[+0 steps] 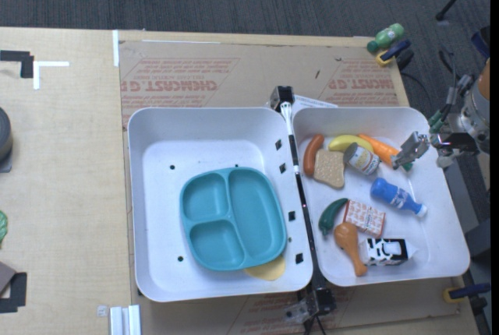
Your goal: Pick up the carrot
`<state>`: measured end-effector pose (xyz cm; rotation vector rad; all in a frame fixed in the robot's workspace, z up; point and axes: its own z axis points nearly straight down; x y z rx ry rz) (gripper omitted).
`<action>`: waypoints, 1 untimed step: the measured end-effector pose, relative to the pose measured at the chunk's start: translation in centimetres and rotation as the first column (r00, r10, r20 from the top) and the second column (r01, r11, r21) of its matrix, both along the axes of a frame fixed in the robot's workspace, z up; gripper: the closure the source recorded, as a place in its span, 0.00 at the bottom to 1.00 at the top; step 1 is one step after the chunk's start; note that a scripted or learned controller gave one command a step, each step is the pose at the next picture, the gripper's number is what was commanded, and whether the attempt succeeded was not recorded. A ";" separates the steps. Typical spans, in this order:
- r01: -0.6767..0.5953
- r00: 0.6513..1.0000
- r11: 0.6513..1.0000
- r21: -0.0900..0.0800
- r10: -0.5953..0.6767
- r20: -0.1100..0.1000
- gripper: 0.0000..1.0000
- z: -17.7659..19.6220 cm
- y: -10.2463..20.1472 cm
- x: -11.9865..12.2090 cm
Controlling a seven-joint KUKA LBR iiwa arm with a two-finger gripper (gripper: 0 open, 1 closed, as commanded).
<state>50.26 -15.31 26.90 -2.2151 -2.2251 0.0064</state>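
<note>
Orange carrot (379,146) lies in the right bin (448,205), beside the banana (348,142), long axis slanting toward the gripper (411,151), just right of its tip. Jaw opening indeterminable; nothing seen held.

The carrot (379,146) is a small orange toy lying flat and slantwise in the right bin (456,216), near its far edge, just beside the banana (348,142).
</note>
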 end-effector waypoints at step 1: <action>0.013 1.000 1.000 0.001 -0.013 -0.002 0.00 -8.0 -2.5 6.9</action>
